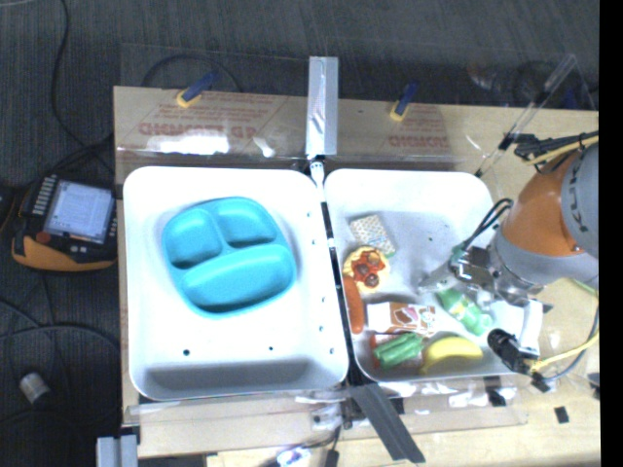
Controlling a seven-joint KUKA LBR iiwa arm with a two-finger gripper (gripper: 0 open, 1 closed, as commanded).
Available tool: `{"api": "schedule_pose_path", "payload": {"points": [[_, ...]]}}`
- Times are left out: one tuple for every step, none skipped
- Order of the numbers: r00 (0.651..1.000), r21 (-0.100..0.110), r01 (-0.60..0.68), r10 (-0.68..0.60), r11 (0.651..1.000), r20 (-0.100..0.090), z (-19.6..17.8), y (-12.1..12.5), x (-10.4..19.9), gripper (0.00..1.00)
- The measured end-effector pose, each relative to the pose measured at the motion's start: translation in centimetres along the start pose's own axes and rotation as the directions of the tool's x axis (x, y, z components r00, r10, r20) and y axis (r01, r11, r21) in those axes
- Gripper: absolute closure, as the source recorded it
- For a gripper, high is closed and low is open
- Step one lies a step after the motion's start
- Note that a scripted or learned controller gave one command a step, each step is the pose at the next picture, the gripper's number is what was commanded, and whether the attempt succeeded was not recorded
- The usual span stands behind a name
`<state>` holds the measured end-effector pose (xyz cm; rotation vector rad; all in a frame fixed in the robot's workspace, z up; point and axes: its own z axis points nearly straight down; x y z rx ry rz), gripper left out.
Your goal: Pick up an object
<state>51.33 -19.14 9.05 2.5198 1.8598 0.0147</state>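
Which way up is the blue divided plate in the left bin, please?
Right side up. The blue divided plate lies flat in the left bin, its three compartments facing the camera.

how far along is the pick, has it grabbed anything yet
Done so far: the arm has reached into the right bin, and its pincer sits low over a green item beside the banana. In hand: nothing can be seen gripped; the wrist hides the grasp point. Left: close on an object and lift it. The blue divided plate lies in the left bin.
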Motion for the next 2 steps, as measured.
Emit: {"api": "schedule_pose_path", "payload": {"points": [[1.0, 0.002, 0.0, 0.0, 1.0, 0.0, -0.9, 0.0, 0.0, 1.0], [0.997, 0.016, 0.08, -0.08, 0.997, 0.004, -10.7, 4.5, 3.1, 1.0]]}}
